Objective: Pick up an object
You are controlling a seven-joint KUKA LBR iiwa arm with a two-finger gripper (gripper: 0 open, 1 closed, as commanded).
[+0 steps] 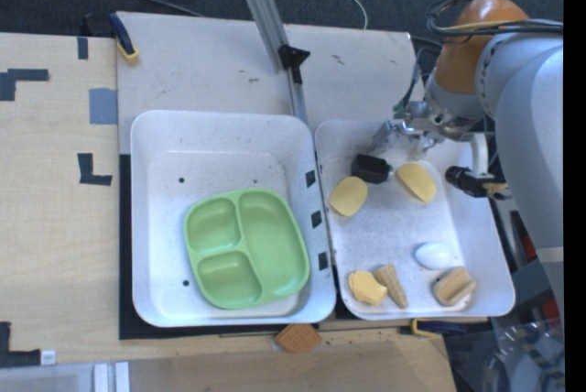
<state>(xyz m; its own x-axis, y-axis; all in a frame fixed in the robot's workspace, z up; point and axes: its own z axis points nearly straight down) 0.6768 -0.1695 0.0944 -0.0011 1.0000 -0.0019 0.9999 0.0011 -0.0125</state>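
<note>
So no readable labels or writing anywhere. The gripper (374, 163) sits low in the right bin (476, 239) around 11 o'clock, can't tell its state. Just beside it: yellow chip (349, 196), yellow piece (417, 181). Green divided plate (245, 246) fills the left bin (151, 198).

Right bin (476, 225) centre open — food pieces ring edges; left bin (156, 198) blocked by green tray (245, 246)
</note>
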